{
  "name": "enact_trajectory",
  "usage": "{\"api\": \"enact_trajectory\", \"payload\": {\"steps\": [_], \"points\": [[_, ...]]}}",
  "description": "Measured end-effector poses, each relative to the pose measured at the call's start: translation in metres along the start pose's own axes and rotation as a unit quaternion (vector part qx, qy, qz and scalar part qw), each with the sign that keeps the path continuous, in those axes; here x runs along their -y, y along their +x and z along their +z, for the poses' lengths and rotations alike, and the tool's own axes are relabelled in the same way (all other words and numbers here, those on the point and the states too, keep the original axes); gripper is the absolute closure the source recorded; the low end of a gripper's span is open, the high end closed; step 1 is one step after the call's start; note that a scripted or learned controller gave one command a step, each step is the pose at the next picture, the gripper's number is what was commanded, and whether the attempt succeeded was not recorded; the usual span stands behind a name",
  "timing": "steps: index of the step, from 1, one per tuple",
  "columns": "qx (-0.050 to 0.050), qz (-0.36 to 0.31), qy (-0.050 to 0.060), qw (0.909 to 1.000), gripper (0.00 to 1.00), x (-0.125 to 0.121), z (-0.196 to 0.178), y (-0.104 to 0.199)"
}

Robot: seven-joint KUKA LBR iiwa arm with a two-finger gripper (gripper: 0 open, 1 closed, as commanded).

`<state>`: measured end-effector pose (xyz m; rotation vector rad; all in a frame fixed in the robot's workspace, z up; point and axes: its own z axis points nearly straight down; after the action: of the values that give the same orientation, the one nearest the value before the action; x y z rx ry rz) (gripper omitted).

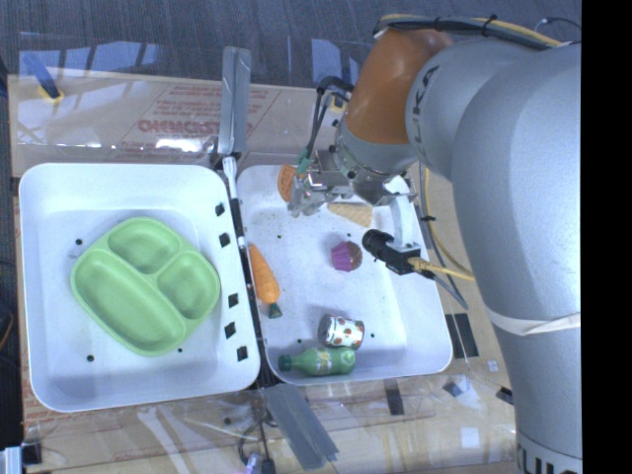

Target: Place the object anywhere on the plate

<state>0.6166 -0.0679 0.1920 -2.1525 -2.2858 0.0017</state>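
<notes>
1. Nearest the camera, along the front wall of the right bin (434, 349), a green bottle (318, 362) lies on its side, long axis running left to right, with a small patterned can (342, 332) just behind it.
2. A step back, a carrot (263, 276) lies hard against the left wall, pointing front to back, and a purple lump (346, 256) sits mid-bin.
3. Farther in, the pincer (308, 194) hangs low over the back left corner, reaching in from the right. Just beside it is an orange piece (286, 181), with a pale wedge (351, 212) a little to its right. I judge one of these is the target, though I can't tell which.
4. Whether the pincer is wide, narrow or holding anything, I cannot tell; the wrist crowds it.
5. The key relation: the green plate (145, 282) sits in the left bin (59, 383), so it lies left of the pincer and nearer the camera, across the dividing walls. Its long axis runs diagonally.
</notes>
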Motion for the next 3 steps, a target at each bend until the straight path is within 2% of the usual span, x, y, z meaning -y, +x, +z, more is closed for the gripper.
{"api": "enact_trajectory", "payload": {"steps": [1, 2, 3], "points": [[0.000, -0.093, 0.001, 0.9956, 1.00, 0.063, 0.001, 0.038], [0.001, -0.210, 0.000, 0.9776, 1.00, 0.047, -0.051, 0.127], [0.000, -0.196, 0.001, 0.9807, 1.00, 0.116, -0.020, 0.150]]}}
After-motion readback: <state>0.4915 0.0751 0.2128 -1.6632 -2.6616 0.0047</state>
